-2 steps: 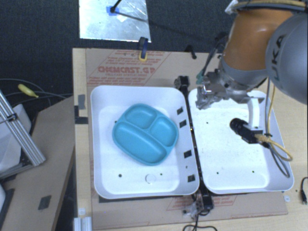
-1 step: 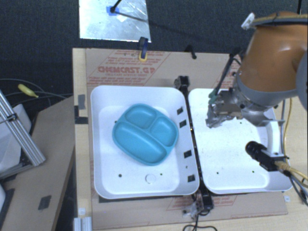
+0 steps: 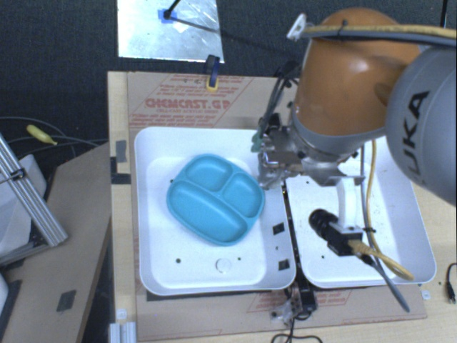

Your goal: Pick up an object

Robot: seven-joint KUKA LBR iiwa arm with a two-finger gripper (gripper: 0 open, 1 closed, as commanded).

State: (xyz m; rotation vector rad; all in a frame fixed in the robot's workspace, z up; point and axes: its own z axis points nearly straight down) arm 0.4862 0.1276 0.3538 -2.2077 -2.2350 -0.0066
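inside the left bin [image 3: 153, 213] lies a blue divided plate [image 3: 214, 199]; the claw's [image 3: 270, 164] grip state can't be told.

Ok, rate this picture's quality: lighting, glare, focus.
Camera view: even, soft light; the blue plate in the left bin is sharp with faint sheen; the foil sheet up top glares; the arm looms large and slightly soft, casting shadow onto the right bin.

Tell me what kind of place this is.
Most likely a robotics lab test bench: a KUKA arm reaches over two shallow white bins, one holding a blue divided plate, with loose cables and aluminium framing nearby.
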